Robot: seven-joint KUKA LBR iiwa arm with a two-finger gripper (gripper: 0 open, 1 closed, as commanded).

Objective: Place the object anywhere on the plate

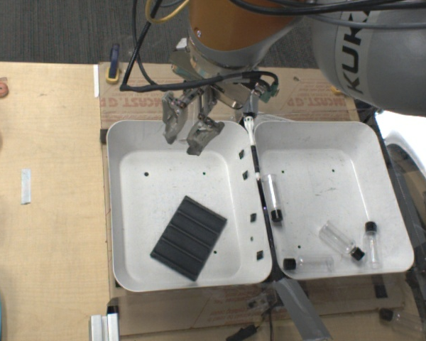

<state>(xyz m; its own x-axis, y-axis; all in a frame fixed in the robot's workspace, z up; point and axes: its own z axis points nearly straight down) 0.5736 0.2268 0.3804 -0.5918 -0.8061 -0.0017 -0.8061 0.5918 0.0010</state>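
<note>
Hung over the far edge of the left shallow white bin (121, 212): the two-finger hand (188, 135) of the grey arm with the orange band (234, 13), grey fingers (172, 123) spread a little apart, nothing pinched between them, tips pointing down toward the bin floor. Lay flat on that bin's floor, well apart from the hand and nearer the front edge: a dark ribbed rectangular plate (189, 237), turned at a slant, one corner toward the front wall. Rested in the right shallow white bin (383, 190), touching the left bin along the shared middle rim: a clear tube with a black end (272, 199) close against that middle rim; a second clear tube with a black cap (341, 240) lying at a slant near the front right; a third small clear vial with a black cap (371, 241) just beside it, toward the right wall; a small black piece (290, 264) by the front wall. Could not tell which of these small things was the task's object. Stretched out to the left of the bins: the light wooden worktop (50, 162), with a small pale strip (26, 187) on it.
</note>
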